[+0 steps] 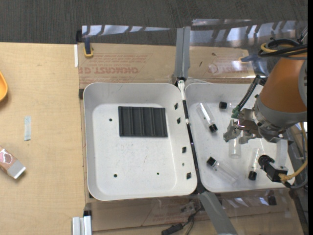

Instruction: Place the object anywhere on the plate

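Observation:
The plate (143,121) is a dark grey ribbed rectangle lying flat in the left bin (98,146). Several clear vials with black caps lie in the right bin (205,180): one (204,115) at the upper left, one (221,169) at the lower left, one (254,163) at the lower right. A loose black cap (223,105) sits near the back wall. My gripper (236,137) hangs low over the middle of the right bin, right above another clear vial (235,150). Whether it touches that vial I cannot tell.
The grey arm with its orange band (283,89) covers the right side of the right bin. A black cable connector (268,164) hangs beside the wrist. The ridge (187,131) between the bins lies between the gripper and the plate. Small items lie on the wooden bench (39,131) at the far left.

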